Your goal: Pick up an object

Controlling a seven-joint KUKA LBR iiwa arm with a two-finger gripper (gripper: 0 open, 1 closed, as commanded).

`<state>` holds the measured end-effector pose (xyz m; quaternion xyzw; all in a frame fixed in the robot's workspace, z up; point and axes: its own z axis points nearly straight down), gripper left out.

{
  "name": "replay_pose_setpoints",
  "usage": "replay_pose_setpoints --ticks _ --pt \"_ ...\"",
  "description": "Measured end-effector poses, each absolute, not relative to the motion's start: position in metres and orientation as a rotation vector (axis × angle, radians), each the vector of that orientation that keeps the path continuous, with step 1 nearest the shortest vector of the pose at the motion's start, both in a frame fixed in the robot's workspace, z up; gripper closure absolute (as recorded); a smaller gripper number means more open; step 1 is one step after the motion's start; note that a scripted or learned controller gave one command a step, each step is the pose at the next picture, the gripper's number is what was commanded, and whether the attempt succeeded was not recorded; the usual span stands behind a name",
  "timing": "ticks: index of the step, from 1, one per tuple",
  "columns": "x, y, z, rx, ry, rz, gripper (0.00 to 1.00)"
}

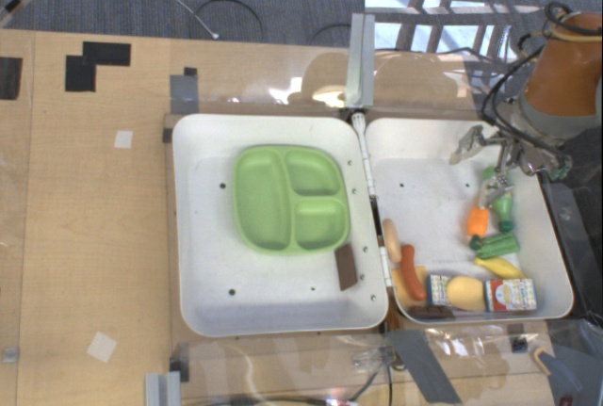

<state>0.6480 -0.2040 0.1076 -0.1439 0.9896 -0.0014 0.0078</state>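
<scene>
No readable text, label, brand, number or sign anywhere on the bench or in the bins. Printed colour patches on the small carton (512,295) in the right bin (429,197), red, green and white, but too small and blurred for any lettering. Black shapes (96,62) on the bench top at upper left, plain blocks without characters.
</scene>
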Motion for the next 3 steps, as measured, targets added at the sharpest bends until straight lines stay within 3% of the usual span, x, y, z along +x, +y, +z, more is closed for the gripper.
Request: replay_pose_setpoints --ticks 1,2,3 --pt "0.610 -0.204 0.088 -0.292 3.116 -0.002 0.00" --pt "0.548 -0.206 0.089 -0.409 3.102 -0.004 0.00" --pt "0.553 -0.204 0.101 -0.417 3.089 -0.009 1.00"
